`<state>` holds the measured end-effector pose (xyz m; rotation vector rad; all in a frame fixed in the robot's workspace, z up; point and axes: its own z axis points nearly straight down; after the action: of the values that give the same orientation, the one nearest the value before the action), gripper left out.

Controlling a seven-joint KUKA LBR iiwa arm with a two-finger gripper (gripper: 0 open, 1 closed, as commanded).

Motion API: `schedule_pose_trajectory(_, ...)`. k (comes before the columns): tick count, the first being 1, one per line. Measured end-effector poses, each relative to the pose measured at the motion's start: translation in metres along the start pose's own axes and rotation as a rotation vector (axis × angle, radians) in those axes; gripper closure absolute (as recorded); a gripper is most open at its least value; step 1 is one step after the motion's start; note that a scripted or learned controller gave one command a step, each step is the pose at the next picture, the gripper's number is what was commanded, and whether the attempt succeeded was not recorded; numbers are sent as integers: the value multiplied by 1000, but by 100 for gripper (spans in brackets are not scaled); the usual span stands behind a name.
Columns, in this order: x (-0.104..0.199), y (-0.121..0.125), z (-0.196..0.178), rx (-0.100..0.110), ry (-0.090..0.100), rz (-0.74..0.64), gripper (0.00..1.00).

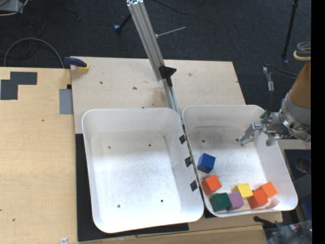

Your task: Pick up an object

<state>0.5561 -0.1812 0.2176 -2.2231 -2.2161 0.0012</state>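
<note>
Matte cubes, white bin — metal gripper

Dark carpet floor behind pale wooden bench

A: Where is the gripper?

B: Over the right bin, near its right wall, with nothing between its spread fingers.

A: And the blocks?

B: All in that bin. A blue block sits alone near the divider. An orange block lies below it. Along the front wall cluster a green block, purple block, yellow block and two more orange ones.

A: The left bin?

B: White, speckled.
</note>
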Motion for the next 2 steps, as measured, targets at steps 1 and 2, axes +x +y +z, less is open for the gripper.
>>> schedule_pose_trajectory(1, 59, -20, 95, -6, -4, -2, 0)
schedule_pose_trajectory(2, 62, -23, 102, -18, -11, 8, 0)
